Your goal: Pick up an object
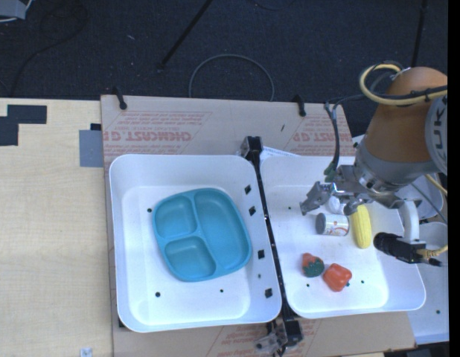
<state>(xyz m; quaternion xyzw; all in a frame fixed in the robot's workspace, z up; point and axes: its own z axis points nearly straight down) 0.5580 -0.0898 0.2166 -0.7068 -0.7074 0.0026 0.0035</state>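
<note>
My gripper (324, 201) hovers over the right bin (397, 297), at its upper middle, open with nothing between its fingers. Just below it lies a small white and grey can (330, 226) on its side. A yellow corn cob (362, 226) lies right of the can, close beside it. Nearer the front sit a red and green strawberry-like toy (312, 265) and an orange pepper (337, 277), almost touching each other.
A blue divided plate (202, 233) lies in the left bin (133, 288). A black divider (263, 229) runs between the two bins. The arm's orange band and grey body (403, 136) overhang the right bin's far right corner.
</note>
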